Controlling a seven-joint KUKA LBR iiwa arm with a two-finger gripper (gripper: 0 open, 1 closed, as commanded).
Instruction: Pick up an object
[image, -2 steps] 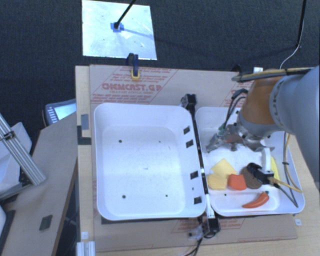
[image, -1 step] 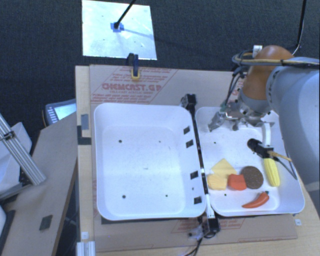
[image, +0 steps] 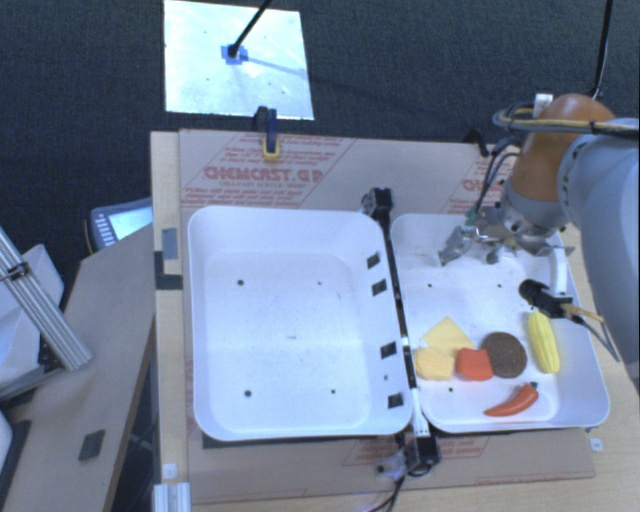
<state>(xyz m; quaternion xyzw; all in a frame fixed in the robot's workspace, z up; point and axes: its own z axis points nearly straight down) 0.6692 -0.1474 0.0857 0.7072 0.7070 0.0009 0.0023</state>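
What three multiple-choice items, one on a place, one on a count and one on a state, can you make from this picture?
1. Where do the toy foods lie?
A. In the left bin
B. In the near part of the right bin
C. On the cardboard

2. How many toy foods are there?
A. Two
B. Nine
C. Six

3. How does the gripper stand to the toy foods?
A. Apart from them, over the far part of the right bin
B. Pressed on the corn cob
C. Over the left bin

Answers:
1 B: the cheese wedge, corn cob and chilli pepper lie in the right bin.
2 C: add the brown patty, orange block and yellow block.
3 A: the gripper hangs near the far wall.
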